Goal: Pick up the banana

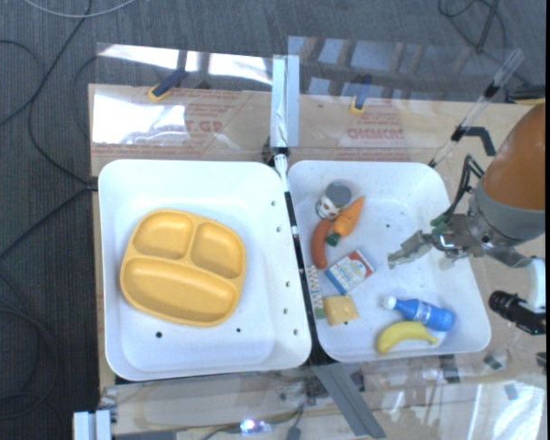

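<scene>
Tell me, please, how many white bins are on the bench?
2. The left bin holds a yellow divided plate. The right bin holds the banana near its front edge, among other small items. No bin seems hidden.

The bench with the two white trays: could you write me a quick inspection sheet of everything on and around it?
Surface: left bin and right bin, white, side by side on the bench.
Job's things: banana lies near the right bin's front edge, not held.
Clutter: yellow divided plate in the left bin; in the right bin a carrot, a small carton, a blue bottle just above the banana, and a tan block.
Grippers: gripper over the right bin, above the bottle, holding nothing.
Cables: cables on the floor at left and top.
Surroundings: dark carpet.
</scene>
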`<state>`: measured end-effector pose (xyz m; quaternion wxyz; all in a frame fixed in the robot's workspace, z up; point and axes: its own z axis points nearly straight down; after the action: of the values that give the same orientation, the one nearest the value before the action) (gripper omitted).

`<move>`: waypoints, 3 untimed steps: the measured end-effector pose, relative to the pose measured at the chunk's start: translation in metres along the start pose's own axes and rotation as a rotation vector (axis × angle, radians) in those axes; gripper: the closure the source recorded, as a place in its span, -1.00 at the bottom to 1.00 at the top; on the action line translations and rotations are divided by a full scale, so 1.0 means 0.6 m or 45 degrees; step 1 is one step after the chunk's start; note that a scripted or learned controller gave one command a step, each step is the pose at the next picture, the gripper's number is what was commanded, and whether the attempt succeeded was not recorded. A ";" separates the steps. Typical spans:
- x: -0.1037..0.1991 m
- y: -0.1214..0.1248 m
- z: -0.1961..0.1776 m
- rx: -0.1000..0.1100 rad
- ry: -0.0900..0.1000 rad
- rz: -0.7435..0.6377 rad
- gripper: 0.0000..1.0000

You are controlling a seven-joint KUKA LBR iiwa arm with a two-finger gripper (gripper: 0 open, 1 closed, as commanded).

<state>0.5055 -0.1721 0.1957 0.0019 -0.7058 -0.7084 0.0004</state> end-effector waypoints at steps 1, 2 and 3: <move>0.160 -0.037 0.022 0.001 -0.001 -0.076 -1.00; 0.074 -0.037 0.053 0.001 -0.001 -0.383 -1.00; 0.042 -0.036 0.115 0.000 -0.001 -0.739 -1.00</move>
<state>0.4833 -0.1468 0.1268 0.0015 -0.4735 -0.8808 0.0001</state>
